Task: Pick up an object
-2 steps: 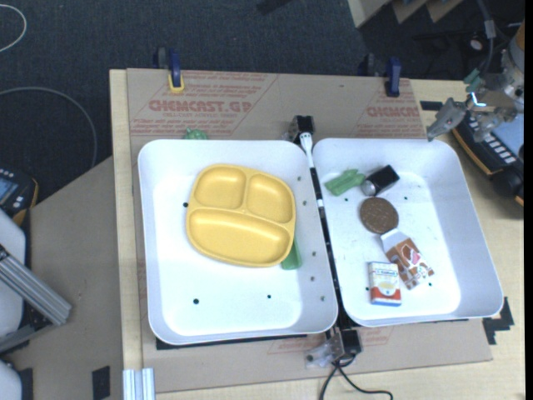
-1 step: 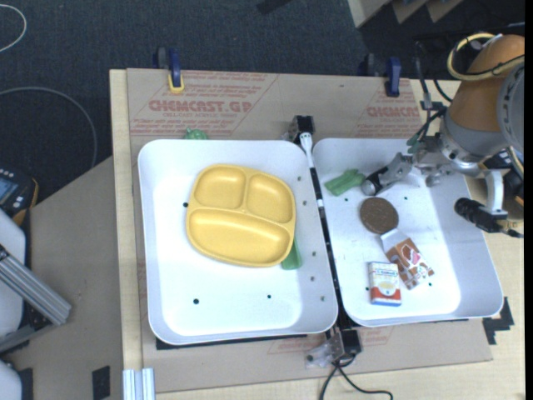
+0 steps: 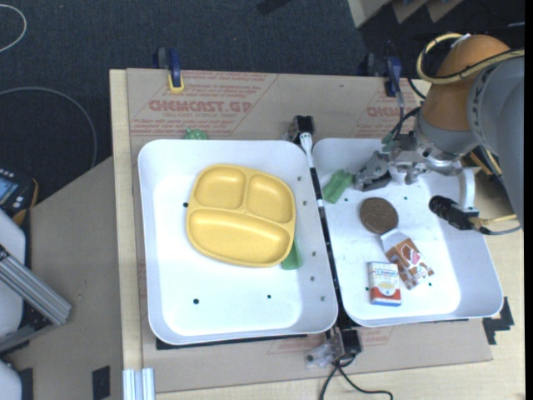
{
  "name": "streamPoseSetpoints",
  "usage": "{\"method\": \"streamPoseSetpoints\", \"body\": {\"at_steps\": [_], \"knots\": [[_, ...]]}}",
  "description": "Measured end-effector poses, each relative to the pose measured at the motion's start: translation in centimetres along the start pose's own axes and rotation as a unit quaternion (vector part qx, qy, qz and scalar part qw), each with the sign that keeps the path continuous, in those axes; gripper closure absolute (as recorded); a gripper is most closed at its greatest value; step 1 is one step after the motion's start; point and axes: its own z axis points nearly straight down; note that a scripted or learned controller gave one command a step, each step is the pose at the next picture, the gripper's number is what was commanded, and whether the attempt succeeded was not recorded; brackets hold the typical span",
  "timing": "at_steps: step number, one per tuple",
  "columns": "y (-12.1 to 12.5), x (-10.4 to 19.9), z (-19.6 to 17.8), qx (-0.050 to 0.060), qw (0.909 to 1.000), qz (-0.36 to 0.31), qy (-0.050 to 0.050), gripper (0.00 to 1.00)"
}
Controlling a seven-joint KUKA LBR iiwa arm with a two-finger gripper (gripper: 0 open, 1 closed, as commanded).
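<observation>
Small red-and-white snack packets (image 3: 393,275) and a round brown cookie (image 3: 378,214) lie just below the gripper (image 3: 388,170), whose grip I cannot tell.

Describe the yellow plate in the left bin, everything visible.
The yellow plate looks like matte plastic, a rounded oblong with three compartments: two smaller at the far side, one long at the near side. All three look empty. It lies flat, right way up, slightly turned, in the left bin, toward the far side. A green item pokes out at its near right edge.
</observation>
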Motion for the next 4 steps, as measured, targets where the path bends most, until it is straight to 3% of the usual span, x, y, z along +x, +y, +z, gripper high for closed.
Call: {"method": "streamPoseSetpoints", "body": {"at_steps": [1, 2, 3, 4], "knots": [[0.4, 0.2, -1.6, -0.008, 1.0, 0.001, 0.003, 1.0], [-5.8, 5.2, -6.0, 0.01, 0.9999, -0.001, 0.006, 1.0], [-14.1, 11.8, -9.4, 0.011, 0.9999, -0.002, 0.007, 1.0], [-16.8, 20.2, -12.6, 0.007, 0.9999, -0.004, 0.007, 1.0]]}}
